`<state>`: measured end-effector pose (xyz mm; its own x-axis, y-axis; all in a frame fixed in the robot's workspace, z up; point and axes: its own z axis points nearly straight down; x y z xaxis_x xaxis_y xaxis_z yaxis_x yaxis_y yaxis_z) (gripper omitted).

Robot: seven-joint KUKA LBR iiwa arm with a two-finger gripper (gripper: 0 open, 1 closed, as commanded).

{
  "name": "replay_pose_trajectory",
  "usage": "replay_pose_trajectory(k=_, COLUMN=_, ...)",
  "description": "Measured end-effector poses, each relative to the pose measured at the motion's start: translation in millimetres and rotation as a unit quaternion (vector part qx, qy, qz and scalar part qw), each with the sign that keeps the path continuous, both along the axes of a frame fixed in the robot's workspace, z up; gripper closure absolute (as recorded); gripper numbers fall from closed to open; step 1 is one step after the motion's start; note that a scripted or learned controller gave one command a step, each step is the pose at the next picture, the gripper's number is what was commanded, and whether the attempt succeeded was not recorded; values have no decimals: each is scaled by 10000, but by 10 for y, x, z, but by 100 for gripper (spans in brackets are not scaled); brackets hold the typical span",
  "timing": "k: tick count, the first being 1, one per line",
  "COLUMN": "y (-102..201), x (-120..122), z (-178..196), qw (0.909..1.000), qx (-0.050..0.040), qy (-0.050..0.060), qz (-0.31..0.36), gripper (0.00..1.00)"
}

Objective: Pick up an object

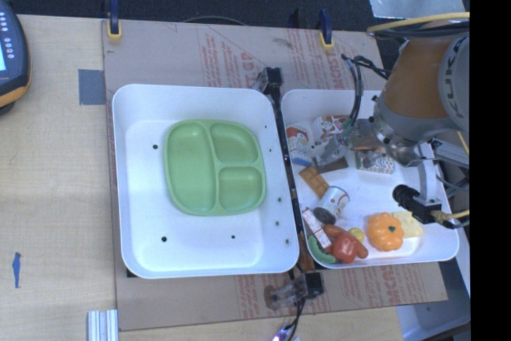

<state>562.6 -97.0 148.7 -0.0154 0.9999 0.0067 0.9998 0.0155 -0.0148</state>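
We see the arm [423, 84] reaching in from three o'clock, its gripper [363, 144] low over the right bin's [435, 251] clutter, finger state unclear.

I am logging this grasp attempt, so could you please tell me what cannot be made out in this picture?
- Gripper: camera view; the arm's wrist covers it, so its state and any hold are unreadable.
- Small items around it in the right bin: crowded, blurred, too small to name.
- Item beneath the orange pumpkin: pale yellow, partly covered by it.
- Arm: cut off by the right edge.
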Motion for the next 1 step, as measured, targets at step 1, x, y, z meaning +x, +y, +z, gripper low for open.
replay_pose_trajectory(k=1, y=17, x=-14, z=-503, qw=10000, qx=-29, qy=-26, qz=-51, gripper=0)
